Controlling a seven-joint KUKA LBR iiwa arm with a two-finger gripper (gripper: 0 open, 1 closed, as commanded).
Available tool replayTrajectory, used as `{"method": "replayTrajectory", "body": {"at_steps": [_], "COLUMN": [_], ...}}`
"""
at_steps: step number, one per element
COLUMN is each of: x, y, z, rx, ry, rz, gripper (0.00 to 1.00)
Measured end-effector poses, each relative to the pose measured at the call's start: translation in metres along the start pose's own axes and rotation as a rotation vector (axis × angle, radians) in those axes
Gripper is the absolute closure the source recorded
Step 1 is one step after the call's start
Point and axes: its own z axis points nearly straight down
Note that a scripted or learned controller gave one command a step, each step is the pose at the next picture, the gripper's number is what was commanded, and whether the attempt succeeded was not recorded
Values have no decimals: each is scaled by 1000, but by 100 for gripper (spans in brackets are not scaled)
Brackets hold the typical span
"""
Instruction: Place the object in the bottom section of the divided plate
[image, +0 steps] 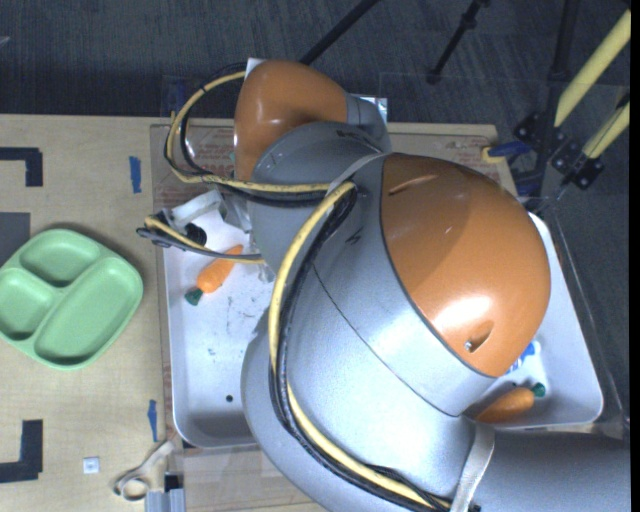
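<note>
A green divided plate (70, 297) lies on the wooden bench at the left, outside the bins. Its largest section faces the lower right and two smaller ones sit at the upper left. An orange toy carrot (214, 274) with a green tip lies in the left bin (176, 350), near its upper left corner. My gripper (233, 226) hangs just above and right of that carrot, mostly hidden under the wrist. The carrot rests on the bin floor, apart from the plate.
The arm's grey and orange body covers most of both bins. A second orange carrot (506, 402) with a green end lies in the right bin (588, 375), beside a small blue and white item (530, 353). Blue tape marks dot the bench.
</note>
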Motion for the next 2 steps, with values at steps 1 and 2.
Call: {"method": "replayTrajectory", "body": {"at_steps": [1, 2], "x": [0, 0], "y": [0, -1], "z": [0, -10], "rx": [0, 1], "ry": [-1, 1], "rz": [0, 0], "gripper": [0, 100]}}
